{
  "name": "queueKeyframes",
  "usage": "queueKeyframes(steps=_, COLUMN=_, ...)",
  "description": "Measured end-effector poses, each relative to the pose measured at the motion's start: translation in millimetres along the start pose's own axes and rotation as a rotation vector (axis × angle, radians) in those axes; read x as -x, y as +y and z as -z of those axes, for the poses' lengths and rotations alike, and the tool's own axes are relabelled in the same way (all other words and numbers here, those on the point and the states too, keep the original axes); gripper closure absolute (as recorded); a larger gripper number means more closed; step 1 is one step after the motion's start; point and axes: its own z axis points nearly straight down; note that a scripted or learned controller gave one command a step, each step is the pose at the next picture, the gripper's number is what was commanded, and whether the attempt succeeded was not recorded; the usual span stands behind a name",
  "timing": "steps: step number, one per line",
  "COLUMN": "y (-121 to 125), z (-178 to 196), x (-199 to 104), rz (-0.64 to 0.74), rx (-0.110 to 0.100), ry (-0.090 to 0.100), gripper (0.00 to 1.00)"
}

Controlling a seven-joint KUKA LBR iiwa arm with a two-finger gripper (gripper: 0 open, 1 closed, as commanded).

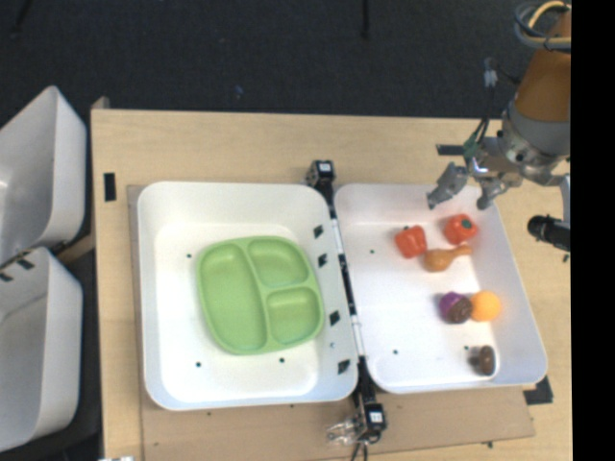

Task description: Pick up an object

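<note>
Tomato [460, 228] | right bin [384, 353] | just below open gripper [468, 191]

bins [240, 200]: smooth white plastic, showing a faint sheen
divided tray [258, 294]: matt light-green plastic, lying in the nine o'clock bin
bench [211, 147]: pale wood-look board, looking flat and matt
toy foods [459, 229]: smooth, slightly glossy plastic, sitting in the three o'clock bin
gripper [468, 187]: grey metal fingers, looking dull
</note>
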Motion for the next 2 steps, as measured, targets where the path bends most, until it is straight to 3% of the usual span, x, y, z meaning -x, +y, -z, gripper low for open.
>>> queueKeyframes(steps=1, y=1.9, z=9.0, x=-1.0, rz=0.003, rx=0.013, ry=-0.001, gripper=0.0)
queueKeyframes(steps=2, y=-5.6, z=-44.5, x=-3.9, rz=0.002, rx=0.012, ry=-0.003, gripper=0.0)
